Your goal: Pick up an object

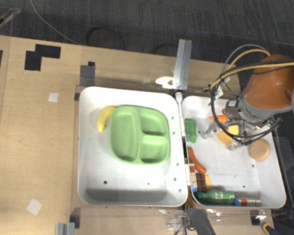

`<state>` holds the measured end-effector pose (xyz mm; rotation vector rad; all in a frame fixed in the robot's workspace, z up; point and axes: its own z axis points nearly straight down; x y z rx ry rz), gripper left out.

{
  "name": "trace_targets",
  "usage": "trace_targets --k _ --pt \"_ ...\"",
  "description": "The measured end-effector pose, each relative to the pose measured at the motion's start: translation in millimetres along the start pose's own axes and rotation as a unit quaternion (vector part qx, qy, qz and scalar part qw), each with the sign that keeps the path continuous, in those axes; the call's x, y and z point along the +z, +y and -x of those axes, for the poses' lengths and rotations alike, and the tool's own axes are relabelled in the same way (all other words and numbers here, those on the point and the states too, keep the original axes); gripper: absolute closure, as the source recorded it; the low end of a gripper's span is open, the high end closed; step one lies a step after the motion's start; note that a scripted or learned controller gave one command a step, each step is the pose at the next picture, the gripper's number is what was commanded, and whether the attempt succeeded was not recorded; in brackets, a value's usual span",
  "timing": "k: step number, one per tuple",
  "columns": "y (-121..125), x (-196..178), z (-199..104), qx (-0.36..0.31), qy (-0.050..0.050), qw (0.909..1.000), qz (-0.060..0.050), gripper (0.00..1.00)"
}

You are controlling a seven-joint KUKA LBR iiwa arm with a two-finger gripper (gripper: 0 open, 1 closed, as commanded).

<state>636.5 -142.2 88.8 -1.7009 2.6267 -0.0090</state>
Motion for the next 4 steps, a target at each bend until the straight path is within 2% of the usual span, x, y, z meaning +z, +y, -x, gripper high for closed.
trace_targets --k 1,2,3,4 --pt "-3.0 -15.4 2.9 0.003 -0.004 1.0 -0.005 1.0" --pt "-46.1 -82.9 -31.5 -0.016 0.001 0.9999 -0.002 1.0" --pt "-44.5 -80.1 -29.5 -0.017 0.0 0.9999 0.001 0.0" --pt "-56.3 -6.7 -44.7 0.03 0.0 0.9995 -0.006 0.0"
